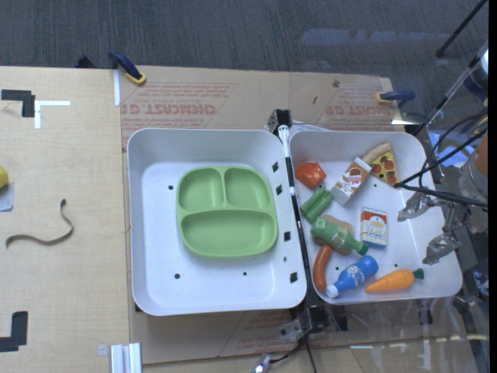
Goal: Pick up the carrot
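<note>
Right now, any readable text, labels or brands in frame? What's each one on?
"CHEMCAST GP": red print on the cardboard sheet behind the left bin, seen upside down; the reading is approximate.
More red print on the cardboard behind the right bin: partly cut off, unreadable.
Small carton in the right bin: printed label, too small to read.
Red and white box in the right bin: label blurred, unreadable.
Blue bottle: no legible text.
</note>
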